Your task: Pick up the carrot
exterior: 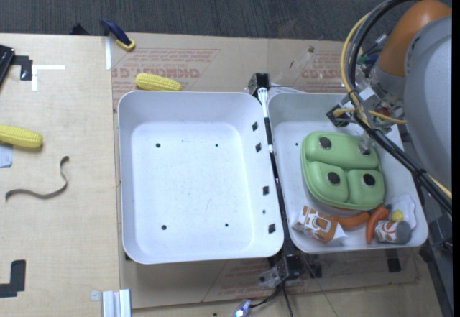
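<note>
In the right bin (pixel 287 164), at its near edge, the carrot (pixel 375 223) lies tilted, orange with a green tip, just in front of the big green three-lobed tray (pixel 343 170) that fills the middle of that bin. Just left of the carrot sits a second orange piece (pixel 352 221), partly tucked under the green tray's front rim, and further left of it an orange-and-white packet (pixel 317 225). Just right of the carrot lies a small orange-and-grey wrapped item (pixel 393 231). The carrot is touching or nearly touching its neighbours; which is hard to tell. The arm (pixel 424 78) comes in from the right behind the carrot, its grey body and orange band high over the right bin's far corner, yellow and black cables looping around the wrist. The claw (pixel 367 144) hangs down over the far side of the green tray, well apart from the carrot; I cannot tell how it is set. Left of the carrot stands the left bin (pixel 129 164). Beyond that bin a yellow corn cob (pixel 158 82) lies on the worktop (pixel 57 236), and another corn cob (pixel 20 137) lies far left.
</note>
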Controlling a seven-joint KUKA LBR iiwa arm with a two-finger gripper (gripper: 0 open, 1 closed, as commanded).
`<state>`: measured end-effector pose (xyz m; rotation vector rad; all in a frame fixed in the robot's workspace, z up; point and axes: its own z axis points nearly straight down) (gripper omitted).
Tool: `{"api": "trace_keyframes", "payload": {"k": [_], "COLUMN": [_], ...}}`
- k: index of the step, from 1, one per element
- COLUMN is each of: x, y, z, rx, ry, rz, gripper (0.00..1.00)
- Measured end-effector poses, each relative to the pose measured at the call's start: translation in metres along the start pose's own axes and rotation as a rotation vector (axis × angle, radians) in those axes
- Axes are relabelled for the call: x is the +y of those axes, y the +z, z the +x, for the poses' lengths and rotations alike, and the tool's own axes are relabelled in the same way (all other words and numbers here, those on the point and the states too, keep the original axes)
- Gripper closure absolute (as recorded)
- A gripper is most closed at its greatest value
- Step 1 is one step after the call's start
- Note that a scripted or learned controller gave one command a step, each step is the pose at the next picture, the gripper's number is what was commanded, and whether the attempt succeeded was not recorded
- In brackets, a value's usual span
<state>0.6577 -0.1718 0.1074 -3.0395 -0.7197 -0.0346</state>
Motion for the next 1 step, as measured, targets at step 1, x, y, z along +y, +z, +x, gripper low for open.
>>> {"api": "trace_keyframes", "payload": {"k": [1], "x": [0.0328], "y": [-0.0056], "z": [-0.0249], "rx": [-0.015], "ry": [-0.05], "rz": [-0.012], "gripper": [0.0]}}
